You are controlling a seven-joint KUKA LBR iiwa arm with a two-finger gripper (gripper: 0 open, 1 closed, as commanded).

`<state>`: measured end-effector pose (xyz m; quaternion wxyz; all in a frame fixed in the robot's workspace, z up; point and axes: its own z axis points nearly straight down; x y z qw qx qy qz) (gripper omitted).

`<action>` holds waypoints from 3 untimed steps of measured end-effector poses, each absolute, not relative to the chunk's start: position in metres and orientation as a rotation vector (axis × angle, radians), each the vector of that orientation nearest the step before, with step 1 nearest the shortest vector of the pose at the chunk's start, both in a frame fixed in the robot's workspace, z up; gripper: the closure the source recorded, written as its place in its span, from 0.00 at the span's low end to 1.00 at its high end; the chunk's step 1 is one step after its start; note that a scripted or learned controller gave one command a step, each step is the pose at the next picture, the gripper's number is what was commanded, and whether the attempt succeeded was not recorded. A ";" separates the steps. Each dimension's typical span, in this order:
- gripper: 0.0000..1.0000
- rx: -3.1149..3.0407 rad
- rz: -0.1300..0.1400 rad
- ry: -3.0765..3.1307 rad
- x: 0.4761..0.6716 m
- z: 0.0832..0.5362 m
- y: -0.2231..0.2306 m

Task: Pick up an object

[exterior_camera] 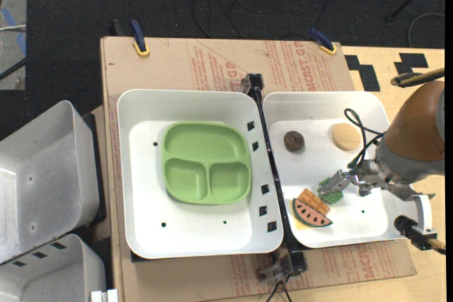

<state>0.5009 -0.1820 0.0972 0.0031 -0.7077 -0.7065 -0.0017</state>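
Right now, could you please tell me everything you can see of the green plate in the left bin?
The green plate is a pale green, rounded-square tray that looks like smooth plastic. It has three compartments: one wide one along the far side and two smaller ones side by side nearer the camera. It lies flat and face up on the floor of the left bin, roughly centred, with nothing visible in it and nothing touching it.

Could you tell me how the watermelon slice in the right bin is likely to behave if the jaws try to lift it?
The watermelon slice lies flat on the right bin's floor, so it probably offers little edge to pinch. It looks like a thin toy, likely light and stiff. An orange piece touches its upper edge, so a push may shift both.
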 end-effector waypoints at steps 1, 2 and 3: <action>1.00 -2.226 -0.013 -2.224 0.504 0.112 -0.182; 1.00 -2.222 -0.003 -2.229 0.514 0.163 -0.189; 1.00 -2.224 -0.004 -2.230 0.511 0.222 -0.197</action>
